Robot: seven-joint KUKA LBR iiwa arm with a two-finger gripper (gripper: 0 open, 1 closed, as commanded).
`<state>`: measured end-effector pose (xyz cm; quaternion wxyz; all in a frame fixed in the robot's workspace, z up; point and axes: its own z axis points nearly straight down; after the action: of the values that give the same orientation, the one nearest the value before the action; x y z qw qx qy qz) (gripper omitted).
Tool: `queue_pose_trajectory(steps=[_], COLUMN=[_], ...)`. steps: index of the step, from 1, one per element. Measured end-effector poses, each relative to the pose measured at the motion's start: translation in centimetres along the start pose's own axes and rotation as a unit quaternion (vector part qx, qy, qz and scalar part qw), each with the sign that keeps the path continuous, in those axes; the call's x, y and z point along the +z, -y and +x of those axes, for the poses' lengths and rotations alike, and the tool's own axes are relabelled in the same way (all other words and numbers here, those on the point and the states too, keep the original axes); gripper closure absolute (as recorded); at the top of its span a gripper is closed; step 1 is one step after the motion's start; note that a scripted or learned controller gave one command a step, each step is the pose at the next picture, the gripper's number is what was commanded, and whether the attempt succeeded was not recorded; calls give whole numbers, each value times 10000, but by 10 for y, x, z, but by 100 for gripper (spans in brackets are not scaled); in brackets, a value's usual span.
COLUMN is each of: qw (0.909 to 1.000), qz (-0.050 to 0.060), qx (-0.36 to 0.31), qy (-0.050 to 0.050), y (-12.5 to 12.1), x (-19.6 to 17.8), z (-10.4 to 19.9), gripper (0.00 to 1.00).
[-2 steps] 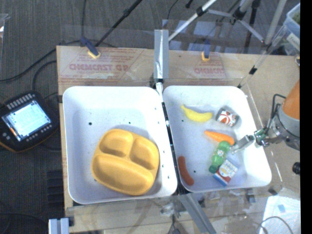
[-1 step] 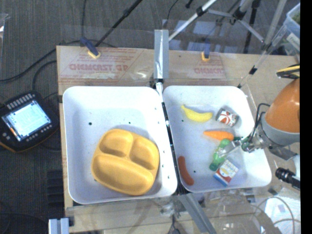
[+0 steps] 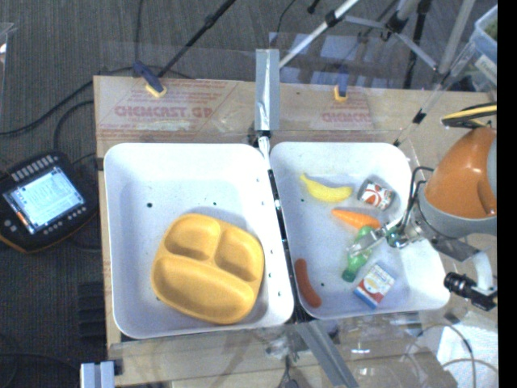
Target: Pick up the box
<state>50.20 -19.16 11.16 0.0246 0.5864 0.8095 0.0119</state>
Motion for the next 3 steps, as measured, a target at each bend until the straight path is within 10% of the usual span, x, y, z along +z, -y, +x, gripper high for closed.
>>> queue_pose_trajectory(steps=[1, 2, 3], qw=[9996, 9996, 9981], qz=[240, 240, 259], qx=[17, 11, 549], qy=[-136, -147, -118], y=[17, 16, -10], x=[1, -8, -100], z=[5, 6, 61], gripper=[0, 100, 100])
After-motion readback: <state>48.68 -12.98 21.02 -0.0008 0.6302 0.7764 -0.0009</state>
